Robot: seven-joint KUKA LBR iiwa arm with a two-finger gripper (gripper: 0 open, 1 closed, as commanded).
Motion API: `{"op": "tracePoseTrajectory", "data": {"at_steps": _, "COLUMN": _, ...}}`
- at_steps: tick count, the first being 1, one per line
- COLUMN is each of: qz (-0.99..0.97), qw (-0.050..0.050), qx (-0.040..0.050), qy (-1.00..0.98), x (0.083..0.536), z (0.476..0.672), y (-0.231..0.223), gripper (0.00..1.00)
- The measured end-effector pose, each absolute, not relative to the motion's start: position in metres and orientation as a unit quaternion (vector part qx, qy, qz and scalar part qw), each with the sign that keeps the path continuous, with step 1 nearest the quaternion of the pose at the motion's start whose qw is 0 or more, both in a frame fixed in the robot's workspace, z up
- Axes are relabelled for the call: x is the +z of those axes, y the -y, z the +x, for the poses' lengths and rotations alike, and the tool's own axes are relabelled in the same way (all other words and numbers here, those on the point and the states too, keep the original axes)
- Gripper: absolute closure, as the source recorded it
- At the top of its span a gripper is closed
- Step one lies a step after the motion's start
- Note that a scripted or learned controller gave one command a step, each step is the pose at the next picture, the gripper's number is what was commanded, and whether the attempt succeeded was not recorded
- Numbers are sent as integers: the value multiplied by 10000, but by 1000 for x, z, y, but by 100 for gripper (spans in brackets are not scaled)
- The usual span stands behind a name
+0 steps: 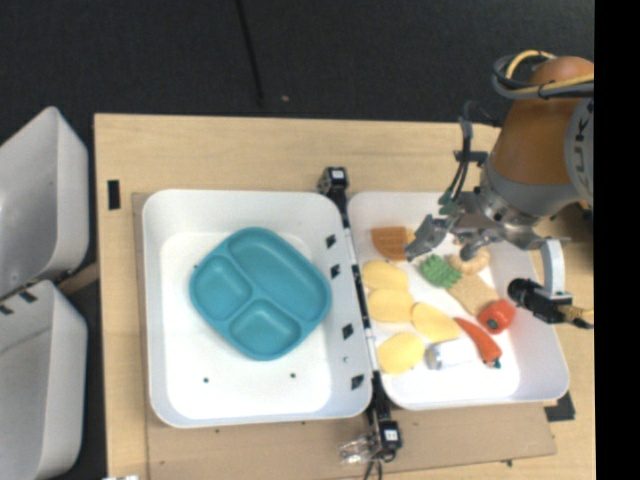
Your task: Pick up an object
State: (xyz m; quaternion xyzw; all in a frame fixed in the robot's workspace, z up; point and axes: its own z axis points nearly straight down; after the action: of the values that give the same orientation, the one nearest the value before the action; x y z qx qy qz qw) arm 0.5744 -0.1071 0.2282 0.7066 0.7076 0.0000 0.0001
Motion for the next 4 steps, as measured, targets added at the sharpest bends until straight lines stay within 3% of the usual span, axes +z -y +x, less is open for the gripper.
{"op": "tracePoseTrajectory", "data": {"at_steps": 1, "qz": 7026, "qw": -1, "qx": 28, "qy": -7115, "x": 266, "z": 546, "y": -2, "gripper": 0}}
{"op": "tracePoseTrajectory", "data": {"at_steps": 2, "qz": 7070, "qw": 12, "qx": 12, "qy": -7072, "x": 275, "z": 547, "y": 6, "gripper": 100}}
{"op": "tracePoseTrajectory", "data": {"at_steps": 3, "qz": 7072, "qw": 15, "qx": 14, "qy": -7071, "x": 285, "z": 548, "y": 7, "gripper": 100}}
{"op": "tracePoseTrajectory", "data": {"at_steps": 4, "qz": 7026, "qw": -17, "qx": 7, "qy": -7116, "x": 272, "z": 523, "y": -107, "gripper": 100}}
